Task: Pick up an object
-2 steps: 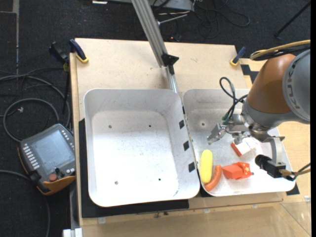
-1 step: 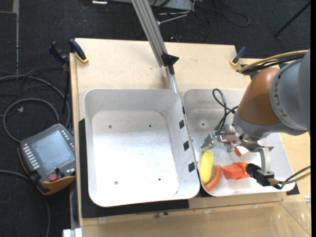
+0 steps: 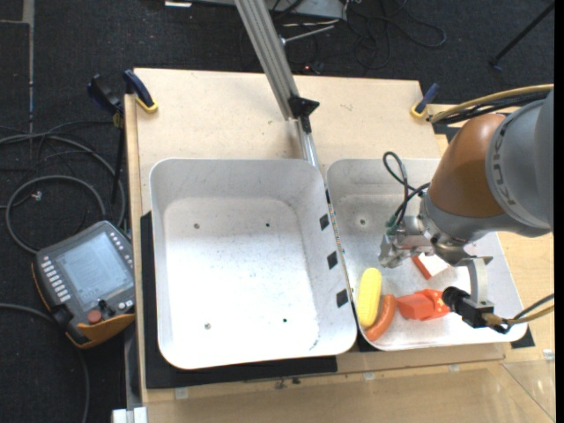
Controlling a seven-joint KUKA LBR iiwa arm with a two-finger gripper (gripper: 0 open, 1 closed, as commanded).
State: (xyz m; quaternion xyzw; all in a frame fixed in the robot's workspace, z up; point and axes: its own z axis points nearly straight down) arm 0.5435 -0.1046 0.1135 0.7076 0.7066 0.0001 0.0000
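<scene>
The right white bin (image 3: 370, 181) holds several small objects near its front. A yellow oblong piece (image 3: 370, 293) lies by the bin's left wall, with an orange sausage-shaped piece (image 3: 382, 319) right beside it. An orange-red chunky object (image 3: 420, 306) sits to their right. A small white and red block (image 3: 429, 265) lies further back, partly under the arm. My gripper (image 3: 396, 251) hangs low in the right bin, just behind the yellow piece and left of the white and red block. Nothing shows between it and the bin floor.
The left white bin (image 3: 233, 183) stands next to the right one, sharing a middle wall. A slanted metal pole (image 3: 273, 55) reaches down to the bins' back edge. A black part (image 3: 467, 306) of the arm hangs over the bin's front right. A teach pendant (image 3: 84, 280) lies off the bench at left.
</scene>
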